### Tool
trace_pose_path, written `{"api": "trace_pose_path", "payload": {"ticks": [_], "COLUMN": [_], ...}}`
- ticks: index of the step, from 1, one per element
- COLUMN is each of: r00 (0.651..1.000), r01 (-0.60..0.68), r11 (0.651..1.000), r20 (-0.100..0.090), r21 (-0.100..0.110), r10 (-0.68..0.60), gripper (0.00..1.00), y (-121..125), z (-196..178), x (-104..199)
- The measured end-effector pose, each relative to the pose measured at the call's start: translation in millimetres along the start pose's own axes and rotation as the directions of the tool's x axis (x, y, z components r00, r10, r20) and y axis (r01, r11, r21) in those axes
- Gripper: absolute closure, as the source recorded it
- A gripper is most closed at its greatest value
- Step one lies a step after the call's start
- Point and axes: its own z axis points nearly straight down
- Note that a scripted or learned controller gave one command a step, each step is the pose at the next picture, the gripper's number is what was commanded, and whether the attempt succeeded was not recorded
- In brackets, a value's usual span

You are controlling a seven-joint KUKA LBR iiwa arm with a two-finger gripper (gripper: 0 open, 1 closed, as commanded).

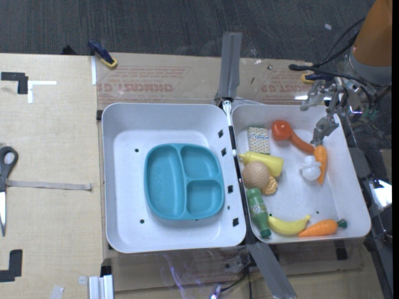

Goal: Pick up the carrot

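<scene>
Camera view, from above at a slant. Two white bins side by side on the table. Left bin (118, 185) holds a blue divided plate (185, 181). Right bin (355, 185) is crowded: orange ladle (290, 136) near the top, a cracker packet (259, 139), a yellow corn cob (263, 161), a round brown bun (256, 175), a green bottle (258, 212), a banana (288, 224).

Two carrots in view. One carrot (322, 228) lies flat at the lower right corner of the right bin, green tip toward the right wall, touching the banana's end. A second carrot (321, 162) hangs or leans near upright just below the tool (324, 129), beside a small white object (310, 169).

The tool sits at the upper right of the frame. Whether it is clamped on that carrot cannot be told; the contact is too small.

Judgement: likely a light, stiff, smooth plastic toy, apt to slip. Best taken across the thick middle.
</scene>
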Motion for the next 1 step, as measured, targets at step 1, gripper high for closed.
{"api": "trace_pose_path", "payload": {"ticks": [1], "r00": [0.989], "r01": [-0.148], "r11": [0.989], "r20": [-0.001], "r21": [0.000], "r10": [0.148], "gripper": [0.00], "y": [-57.8], "z": [110.7], "x": [-2.6]}}
